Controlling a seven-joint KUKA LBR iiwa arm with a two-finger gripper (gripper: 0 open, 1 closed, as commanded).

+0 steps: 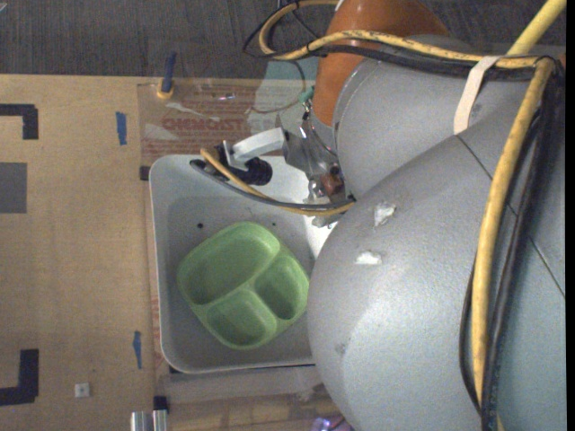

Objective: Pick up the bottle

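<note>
The grey arm with its orange band (359, 34) covers the right half of the camera view and reaches down over the far right part of a white bin (171, 241). The wrist (314, 164) hangs just above that bin's upper right area. The arm's bulk hides the fingers. I see no bottle.
A green divided plate (243, 284) with three compartments lies in the middle of the white bin. The tan bench top (72, 241) with black marks and blue tape strips stretches to the left. A yellow cable (503, 196) runs along the arm.
</note>
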